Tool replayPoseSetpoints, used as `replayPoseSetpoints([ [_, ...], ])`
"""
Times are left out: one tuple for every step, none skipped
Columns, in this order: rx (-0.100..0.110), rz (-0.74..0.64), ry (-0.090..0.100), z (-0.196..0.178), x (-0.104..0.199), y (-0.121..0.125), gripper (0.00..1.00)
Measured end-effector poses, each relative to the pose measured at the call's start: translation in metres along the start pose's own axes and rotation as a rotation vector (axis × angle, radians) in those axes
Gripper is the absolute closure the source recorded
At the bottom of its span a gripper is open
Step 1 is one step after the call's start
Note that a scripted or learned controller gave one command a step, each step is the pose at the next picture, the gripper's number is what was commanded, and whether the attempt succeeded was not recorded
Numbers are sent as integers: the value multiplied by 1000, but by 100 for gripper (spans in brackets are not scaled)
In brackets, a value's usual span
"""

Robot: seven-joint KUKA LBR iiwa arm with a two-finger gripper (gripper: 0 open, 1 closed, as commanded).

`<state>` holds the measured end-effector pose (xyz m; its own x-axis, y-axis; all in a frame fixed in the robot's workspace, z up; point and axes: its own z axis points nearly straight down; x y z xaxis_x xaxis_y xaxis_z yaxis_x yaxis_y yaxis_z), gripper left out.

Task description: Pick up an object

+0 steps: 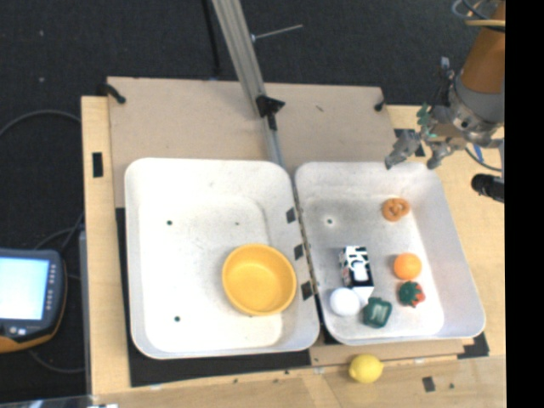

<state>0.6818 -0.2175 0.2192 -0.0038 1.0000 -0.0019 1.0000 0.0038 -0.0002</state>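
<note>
Overhead, camera view, with places given relative to the right bin:

Right bin [442,195]: shallow white tray with rounded corners and a scuffed, greyish floor; it sits on the tabletop [170,117], a pale tan board.

Left bin [170,194]: same white tray, touching the right bin's left rim along a row of small dark clips.

End effector [415,150]: grey metal, hanging over the right bin's far rim near its far right corner, below the orange band [486,62] of the arm; two fingers point down, spread apart, with nothing between them.

Doughnut-shaped toy [394,208]: small brown ring with a rough look, on the right bin's floor toward its far right, near the end effector and just to the near side of it.

Orange ball [407,266]: round, smooth, at the right bin's right side, well apart from the end effector.

Black-and-white block [357,264]: boxy, patterned, in the middle of the right bin.

White ball [345,302]: round, matte, touching the block's near end.

Green piece [376,314]: dark green, squarish, just right of the white ball, by the right bin's near rim.

Red-and-green toy [411,293]: small, lumpy, just near of the orange ball.

Yellow bowl [258,279]: smooth plastic, round, in the left bin, close to the right bin's left rim.

Lemon [365,368]: yellow, oval, on the tabletop just outside the right bin's near rim.

Metal post [242,49]: ribbed grey bar slanting away beyond the far rims.
</note>
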Motion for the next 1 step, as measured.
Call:
replayPoseSetpoints([
  [1,-1,-2,0,-1,0,0],
])
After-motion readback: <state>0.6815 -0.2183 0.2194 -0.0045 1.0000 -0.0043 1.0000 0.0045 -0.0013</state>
